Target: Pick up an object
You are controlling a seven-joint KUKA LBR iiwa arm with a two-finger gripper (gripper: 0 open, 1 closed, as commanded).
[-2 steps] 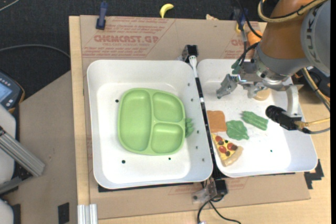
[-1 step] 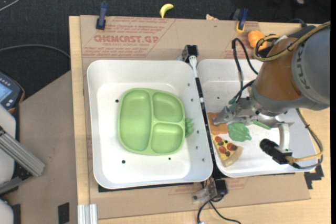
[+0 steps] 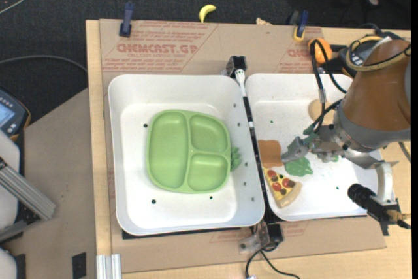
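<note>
My gripper [image 3: 302,152] hangs low over the left half of the right bin [image 3: 339,206], on the grey arm with its orange band [image 3: 379,91]. A green leafy toy [image 3: 299,168] lies just under and in front of it; I cannot see whether they touch. A brown toast-like piece [image 3: 269,152] lies to the gripper's left. A pizza slice [image 3: 283,186] lies near the bin's front left corner. A tan round piece [image 3: 316,108] peeks out behind the arm.
The left bin [image 3: 130,206] holds a green divided plate [image 3: 188,151] with a small green piece [image 3: 235,157] at its right edge. A black-and-white rod [image 3: 247,111] runs along the seam between the bins. Cables [image 3: 326,55] cross the back right.
</note>
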